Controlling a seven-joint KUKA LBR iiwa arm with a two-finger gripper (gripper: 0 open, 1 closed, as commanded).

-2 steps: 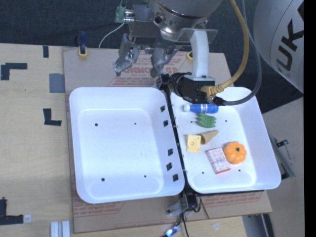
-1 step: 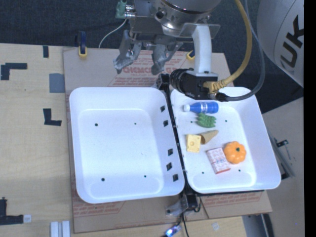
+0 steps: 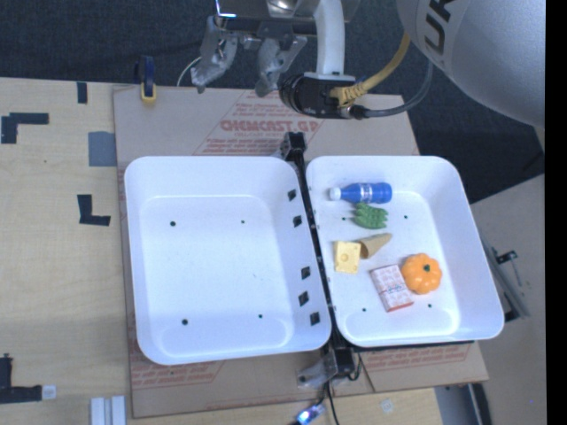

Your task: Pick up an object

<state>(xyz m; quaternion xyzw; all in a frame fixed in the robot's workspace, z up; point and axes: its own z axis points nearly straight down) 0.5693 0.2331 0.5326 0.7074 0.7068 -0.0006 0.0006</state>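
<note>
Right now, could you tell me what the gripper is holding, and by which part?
Nothing: the gripper hangs open above the bench, beyond the bins, with no object between its fingers.

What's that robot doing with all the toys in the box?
The robot's gripper hangs up above the far edge of the bins with its fingers apart, holding nothing. The toys all lie in the right bin: a blue bottle, a green thing, a cheese wedge, a cone, an orange pumpkin and a small box. None has been picked up yet.
</note>
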